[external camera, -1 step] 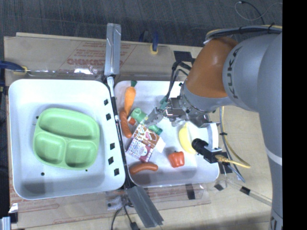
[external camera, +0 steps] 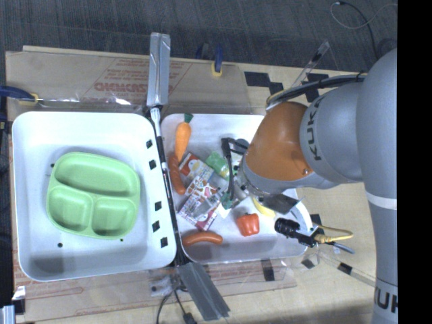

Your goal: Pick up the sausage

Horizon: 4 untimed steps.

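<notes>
Your sausage [external camera: 202, 238] lies at the right bin's [external camera: 202, 254] 7 o'clock edge, apart from the arm [external camera: 324, 140]. You cannot tell how the jaws stand; the wrist hides them. The carrot [external camera: 182, 140] sits at 11 o'clock, a green tray [external camera: 93, 194] in the left bin.
</notes>
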Tool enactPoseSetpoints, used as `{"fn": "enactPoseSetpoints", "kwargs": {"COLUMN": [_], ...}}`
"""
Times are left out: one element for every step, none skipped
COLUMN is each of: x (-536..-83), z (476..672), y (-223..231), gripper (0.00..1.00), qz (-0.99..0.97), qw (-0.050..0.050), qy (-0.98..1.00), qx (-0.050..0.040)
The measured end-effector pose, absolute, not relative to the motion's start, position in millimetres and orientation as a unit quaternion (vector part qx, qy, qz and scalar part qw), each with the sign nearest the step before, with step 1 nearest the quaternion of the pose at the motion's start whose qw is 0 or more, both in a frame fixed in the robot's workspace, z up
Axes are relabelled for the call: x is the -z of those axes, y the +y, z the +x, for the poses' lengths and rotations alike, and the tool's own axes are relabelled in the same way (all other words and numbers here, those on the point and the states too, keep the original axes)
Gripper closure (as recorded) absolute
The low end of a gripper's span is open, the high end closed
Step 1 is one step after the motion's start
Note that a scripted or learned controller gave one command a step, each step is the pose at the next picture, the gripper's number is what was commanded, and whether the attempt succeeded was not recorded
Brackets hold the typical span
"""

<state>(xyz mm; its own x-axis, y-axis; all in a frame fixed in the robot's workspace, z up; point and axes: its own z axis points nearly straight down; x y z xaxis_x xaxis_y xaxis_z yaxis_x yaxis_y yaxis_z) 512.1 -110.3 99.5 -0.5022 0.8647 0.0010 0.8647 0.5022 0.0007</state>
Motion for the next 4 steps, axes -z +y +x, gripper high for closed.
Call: {"fn": "enactPoseSetpoints", "kwargs": {"x": [-97, -97, -192, -191], "z": [484.1, 569.3, 490.2, 556.5], "y": [-104, -99, 10, 34], "gripper": [0.00, 0.00, 0.00, 0.00], "qz": [-0.331, -0.342, -0.383, -0.396], "qw": [-0.007, -0.006, 0.000, 0.001], "qy": [-0.944, -0.940, -0.924, -0.918], "qx": [0.0020, 0.0011, -0.0002, -0.0009]}}
